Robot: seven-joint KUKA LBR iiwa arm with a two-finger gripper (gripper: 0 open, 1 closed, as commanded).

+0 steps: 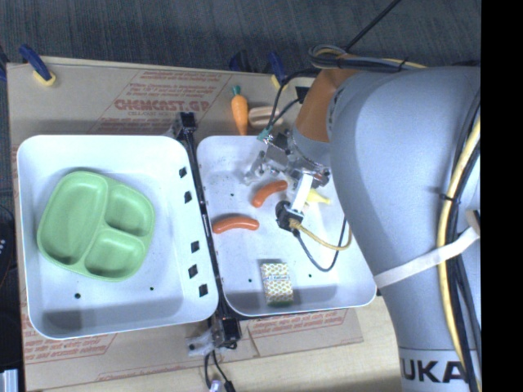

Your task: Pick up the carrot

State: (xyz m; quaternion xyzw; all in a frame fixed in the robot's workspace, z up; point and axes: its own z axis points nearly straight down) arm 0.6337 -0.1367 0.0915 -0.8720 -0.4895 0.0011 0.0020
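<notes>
Orange carrot beyond end effector

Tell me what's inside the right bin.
Right bin: two sausages, a small patterned block, something yellow and the gripper. The arm hides its right side.

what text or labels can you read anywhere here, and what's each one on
"UKA", white letters cut off by the frame edge, on the grey arm's base.
"CHEMCAST GP", faint red print, on the cardboard sheet under the bins; that reading is unsure, and the smaller red lines around it are too blurred to read.
The small patterned box in the right bin bears a print too small to read.
</notes>
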